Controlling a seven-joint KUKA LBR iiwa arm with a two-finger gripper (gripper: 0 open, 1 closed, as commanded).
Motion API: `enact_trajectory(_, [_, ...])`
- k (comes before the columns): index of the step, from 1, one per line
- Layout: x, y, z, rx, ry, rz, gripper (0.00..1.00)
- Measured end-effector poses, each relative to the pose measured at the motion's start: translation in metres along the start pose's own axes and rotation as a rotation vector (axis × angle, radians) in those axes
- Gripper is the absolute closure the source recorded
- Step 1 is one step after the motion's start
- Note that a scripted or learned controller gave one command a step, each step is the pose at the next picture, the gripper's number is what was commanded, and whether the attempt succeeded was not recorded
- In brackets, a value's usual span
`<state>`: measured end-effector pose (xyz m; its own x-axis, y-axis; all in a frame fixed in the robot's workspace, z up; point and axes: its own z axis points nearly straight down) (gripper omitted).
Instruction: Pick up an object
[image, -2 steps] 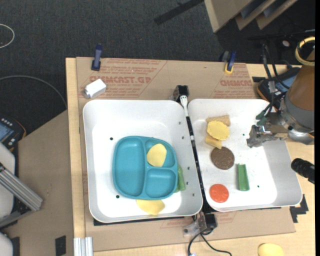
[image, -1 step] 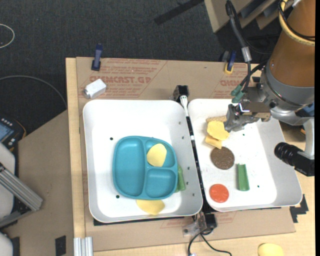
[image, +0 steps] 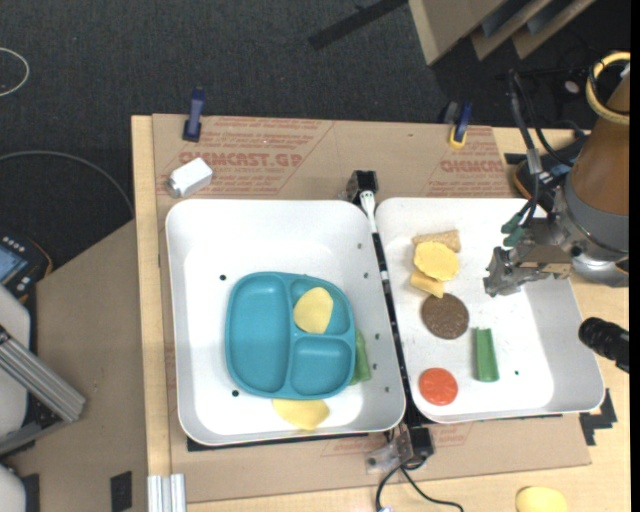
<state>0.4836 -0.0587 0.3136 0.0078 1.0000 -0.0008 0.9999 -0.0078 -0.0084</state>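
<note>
Camera view, looking down at a slant, showed two shallow white bins side by side on a cardboard-covered bench. Faint red printing ran along the cardboard's far edge, reading roughly "COMCAST" and repeating, though the letters were too pale to be sure. Taking the right bin (image: 560, 390) as the landmark: the grey arm with its orange band entered over that bin's far right corner, and the gripper (image: 503, 278) hung over the bin's right half, above bare white floor. Whether its fingers were spread or pressed together could not be told, and nothing was visibly between them. Inside the right bin lay a yellow piece (image: 437, 261) on a tan cracker (image: 446, 240) near the far left, a brown disc (image: 444, 315) just in front of them, a green stick (image: 485, 355) toward the middle front, and a red-orange disc (image: 437, 386) at the near left. Left of the right bin, the left bin (image: 200, 300) held a teal divided plate (image: 285, 335) with a yellow piece in one compartment (image: 313, 310) and another yellow piece (image: 301, 411) just past the plate's near edge.
</note>
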Motion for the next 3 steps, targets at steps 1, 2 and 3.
enact_trajectory(1, [-0.171,0.032,-0.108,-0.023,-0.013,0.006,1.0])
enact_trajectory(2, [-0.165,-0.006,-0.017,0.001,0.004,-0.004,1.0])
enact_trajectory(3, [-0.071,0.005,-0.145,-0.025,-0.001,-0.019,1.0])
